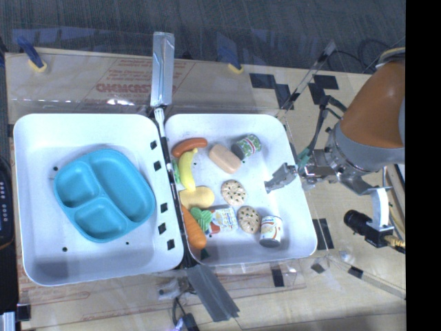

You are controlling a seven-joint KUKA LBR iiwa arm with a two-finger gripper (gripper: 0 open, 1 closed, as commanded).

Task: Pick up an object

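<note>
Hard to make out at the gripper (281, 178): a dark, blurred tip low over the right bin (207, 126) at about 3 o'clock of its floor, pointing toward 8 o'clock; whether parted or closed, impossible to tell, and nothing recognisable in its grasp. Cut off at the right edge: the arm (358, 150), with its orange band (375, 109) at 2 o'clock of the gripper. Half buried along the bin's left wall: a carrot (194, 229) at 7 o'clock, with a green leafy piece (202, 217) lying against it and a small printed packet (224, 219) just beside, its label too small to read. Up the same wall, a pale yellow lump (197, 197), a banana (186, 169) and a sausage (189, 144) at 11 o'clock. Nearer the gripper: a peach-coloured block (225, 158) and a green can (247, 145) on its side at 12 o'clock, one cookie (233, 192) mid-floor, a second cookie (248, 218) and a white can (271, 230) at 5 o'clock. All apart from the gripper. In the left bin (27, 143), a blue divided plate (103, 194), tilted toward 4 o'clock.
</note>
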